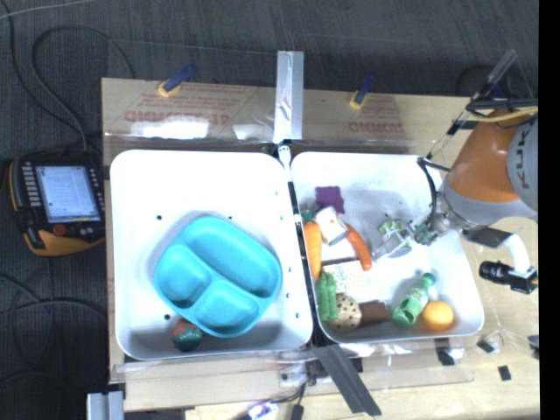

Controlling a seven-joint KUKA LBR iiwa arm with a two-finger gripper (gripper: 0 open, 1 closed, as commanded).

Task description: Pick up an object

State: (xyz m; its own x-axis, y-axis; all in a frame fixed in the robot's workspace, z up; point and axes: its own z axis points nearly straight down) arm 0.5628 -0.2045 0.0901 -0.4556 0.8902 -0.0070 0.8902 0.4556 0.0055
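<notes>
My gripper (395,234) hangs low over the middle of the right bin (385,169), on the end of the grey arm with its orange band (494,160) coming in from the right. Nothing shows between its tips. Just left of it lie an orange-red piece (359,250), a white block (331,226) and a purple block (328,198). An orange carrot (312,248) rests against the bin's left wall. Along the front are a green bottle (413,300), an orange ball (437,315), a brown piece (374,311) and a green item (325,294).
The left bin (140,182) holds a blue divided plate (219,274) and a small red-green object (185,333) at its front. A handheld control pendant (57,199) lies on the floor at far left. Clamps sit at the bench's back edge.
</notes>
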